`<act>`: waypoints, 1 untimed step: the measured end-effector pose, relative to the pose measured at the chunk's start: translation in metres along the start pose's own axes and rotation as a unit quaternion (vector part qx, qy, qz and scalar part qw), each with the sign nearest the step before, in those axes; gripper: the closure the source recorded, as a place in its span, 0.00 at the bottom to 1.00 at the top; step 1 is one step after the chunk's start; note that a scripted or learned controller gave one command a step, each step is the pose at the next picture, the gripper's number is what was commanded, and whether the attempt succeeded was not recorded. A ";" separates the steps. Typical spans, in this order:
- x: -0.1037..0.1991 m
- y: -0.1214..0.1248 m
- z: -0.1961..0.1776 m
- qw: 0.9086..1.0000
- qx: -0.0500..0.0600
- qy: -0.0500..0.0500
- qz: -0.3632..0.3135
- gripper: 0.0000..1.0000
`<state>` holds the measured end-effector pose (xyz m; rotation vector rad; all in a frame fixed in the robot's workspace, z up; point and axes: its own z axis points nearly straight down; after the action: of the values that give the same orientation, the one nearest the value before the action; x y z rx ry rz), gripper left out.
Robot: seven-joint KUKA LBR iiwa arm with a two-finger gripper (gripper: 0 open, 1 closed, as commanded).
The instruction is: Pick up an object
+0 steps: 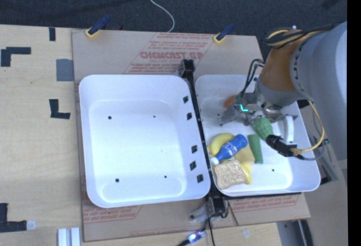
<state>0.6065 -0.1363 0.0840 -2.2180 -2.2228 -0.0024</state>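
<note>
My gripper (239,118) hangs low over the back of the right bin (282,183), open, with nothing visible between its fingers. A small orange object (228,101) lies just behind it. Close to its right side sits a bumpy green object (263,126). Toward the bin's front lie a yellow banana (220,141), a blue bottle with a white cap (231,148), a flat green piece (255,148) and a slice of bread (230,174). The arm's wrist hides part of the bin's back right.
The left bin (135,140) stands beside the right one, with a black clip-studded divider (194,126) between them. Both rest on a cardboard sheet (163,53). A thin cable (161,8) hangs down at the back.
</note>
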 end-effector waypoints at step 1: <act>0.041 -0.044 0.000 1.000 0.001 -0.001 0.000 0.00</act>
<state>0.5629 -0.0958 0.0837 -2.2179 -2.2234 0.0023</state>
